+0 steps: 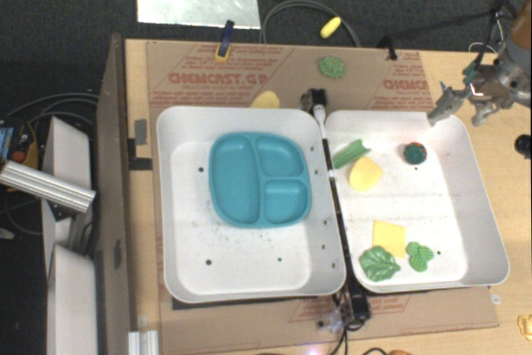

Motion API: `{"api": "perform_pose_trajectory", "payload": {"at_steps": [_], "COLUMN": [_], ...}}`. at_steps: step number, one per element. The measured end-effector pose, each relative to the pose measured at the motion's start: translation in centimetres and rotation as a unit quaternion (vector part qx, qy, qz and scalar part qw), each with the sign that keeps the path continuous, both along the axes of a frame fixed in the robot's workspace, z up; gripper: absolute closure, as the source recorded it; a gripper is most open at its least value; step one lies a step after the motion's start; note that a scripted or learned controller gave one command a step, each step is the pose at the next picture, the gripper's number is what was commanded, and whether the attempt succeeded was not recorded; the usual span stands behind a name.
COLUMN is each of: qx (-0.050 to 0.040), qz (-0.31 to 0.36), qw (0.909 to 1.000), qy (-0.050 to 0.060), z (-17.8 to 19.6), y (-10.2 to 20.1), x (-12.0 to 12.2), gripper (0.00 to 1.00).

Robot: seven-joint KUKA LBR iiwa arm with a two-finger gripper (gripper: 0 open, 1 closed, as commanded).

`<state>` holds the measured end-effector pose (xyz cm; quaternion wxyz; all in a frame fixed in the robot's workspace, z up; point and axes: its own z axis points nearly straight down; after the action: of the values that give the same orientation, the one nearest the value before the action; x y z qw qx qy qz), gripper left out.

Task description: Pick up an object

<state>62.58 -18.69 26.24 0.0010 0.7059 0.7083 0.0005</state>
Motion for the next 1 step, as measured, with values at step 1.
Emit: {"api": "perform_pose_trajectory", "payload": {"at_steps": [1], "qx": [-0.0003], "qz": [0.002], "qw": [1.0], "qy": [0.0], "z": [-4.77], "y": [0.1], "x": [3.49], "gripper": [0.0]}}
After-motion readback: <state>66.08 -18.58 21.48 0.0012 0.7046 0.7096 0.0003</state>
